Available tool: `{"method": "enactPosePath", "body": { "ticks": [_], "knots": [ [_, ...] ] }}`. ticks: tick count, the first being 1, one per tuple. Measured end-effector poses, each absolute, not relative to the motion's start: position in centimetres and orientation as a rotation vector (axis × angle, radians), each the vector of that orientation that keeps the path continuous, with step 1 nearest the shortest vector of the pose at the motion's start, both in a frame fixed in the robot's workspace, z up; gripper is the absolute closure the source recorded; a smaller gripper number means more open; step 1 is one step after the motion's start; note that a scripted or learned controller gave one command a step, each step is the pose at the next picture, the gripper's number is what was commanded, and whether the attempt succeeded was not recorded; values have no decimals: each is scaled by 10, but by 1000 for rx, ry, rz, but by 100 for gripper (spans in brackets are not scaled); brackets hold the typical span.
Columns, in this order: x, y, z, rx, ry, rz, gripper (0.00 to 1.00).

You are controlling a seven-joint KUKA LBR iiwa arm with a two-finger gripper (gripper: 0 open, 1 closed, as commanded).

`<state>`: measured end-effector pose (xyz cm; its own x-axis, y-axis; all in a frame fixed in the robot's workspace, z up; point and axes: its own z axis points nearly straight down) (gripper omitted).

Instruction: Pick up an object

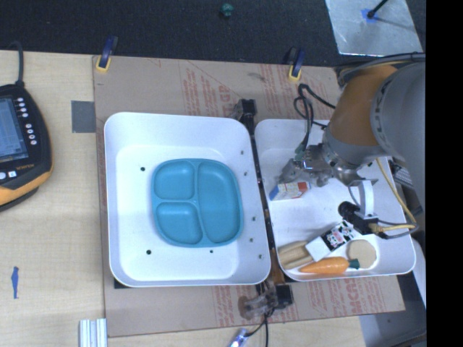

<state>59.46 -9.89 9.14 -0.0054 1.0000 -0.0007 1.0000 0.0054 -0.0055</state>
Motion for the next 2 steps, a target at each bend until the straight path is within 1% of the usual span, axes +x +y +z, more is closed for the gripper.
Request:
{"method": "enactPosePath", "body": {
  "ticks": [1,2],
  "knots": [
    [602,-107,92,-2217,-2225,3,0],
    [590,-117,92,-2214,-2224,7,0]
  ]
}}
